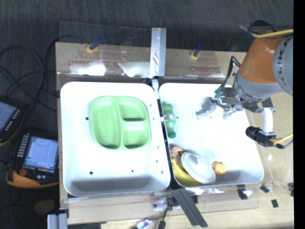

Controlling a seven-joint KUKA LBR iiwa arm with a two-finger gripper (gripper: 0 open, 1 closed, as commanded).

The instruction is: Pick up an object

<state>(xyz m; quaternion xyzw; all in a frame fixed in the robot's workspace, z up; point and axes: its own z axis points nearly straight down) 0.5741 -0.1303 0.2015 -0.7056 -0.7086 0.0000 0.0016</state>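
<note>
two white bins (71,142), smooth plastic, soft sheen. green divided tray (120,122), matt plastic look. green bottle (168,119) by divider, glossy, translucent plastic. white lid (196,167), shiny plastic, atop smooth yellow banana-like piece (183,177). arm's orange band (259,61) glossy, grey casing satin. gripper (209,107) dull metal look. bench board (71,63) matt brown, cardboard-like, clear film wrinkled, glinting over it.

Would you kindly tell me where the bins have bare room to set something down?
Free: the left bin floor around the green tray, and the right bin between the pincer and the white lid. Crowded: the near-left corner, and by the green bottle.
</note>
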